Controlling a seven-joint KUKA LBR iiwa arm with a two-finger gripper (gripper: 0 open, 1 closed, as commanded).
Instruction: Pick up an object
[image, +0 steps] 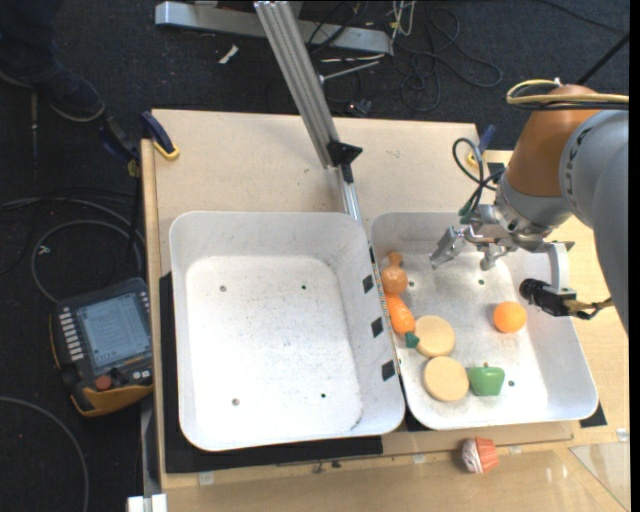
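Reaching in from the right, the grey arm (585, 150) bends over the upper part of the right bin (560, 385), with its orange band (545, 145) above the wrist. The gripper (466, 250) hangs low over the bin floor near the back wall, its two fingers spread wide apart with nothing between them. Below it the bin floor is bare, and the objects lie apart from it toward the front. An orange ball (510, 317) rests alone near the right side of this bin. Along the left wall lie a small brownish piece (394, 278) and, just below it, a carrot (401, 316) with a green end. Two pale round discs (435, 335) sit beside the carrot, one just in front of the other, and a green pepper (486, 380) touches the lower disc on its right. The left bin (200, 240) has only small dark specks on its floor. A small orange and white thing (478, 455) lies on the bench (250, 160) in front of the right bin. No writing can be read on any object.
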